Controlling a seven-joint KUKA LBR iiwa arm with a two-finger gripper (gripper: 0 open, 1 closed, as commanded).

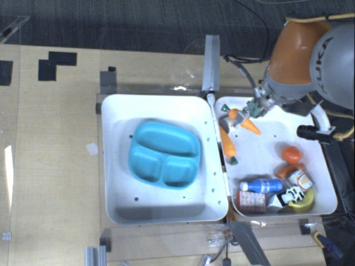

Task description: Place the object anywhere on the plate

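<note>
Camera view showed the claw [250, 113] low over a small carrot [250, 126] (whether clamped, I couldn't tell), the plate [164, 153] waiting far left of it.

- Blue plate [164, 153]: smooth moulded plastic with a soft sheen.
- White bins [113, 165]: smooth, glossy plastic.
- Desk [50, 165]: pale wood-look surface, matt.
- Far divider post [211, 62]: dull grey metal.
- Arm's orange band [291, 51]: smooth, slightly shiny.

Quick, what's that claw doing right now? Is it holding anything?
Gripper: low in the right bin, right by a small carrot; open or closed, holding or not, cannot be told.
</note>
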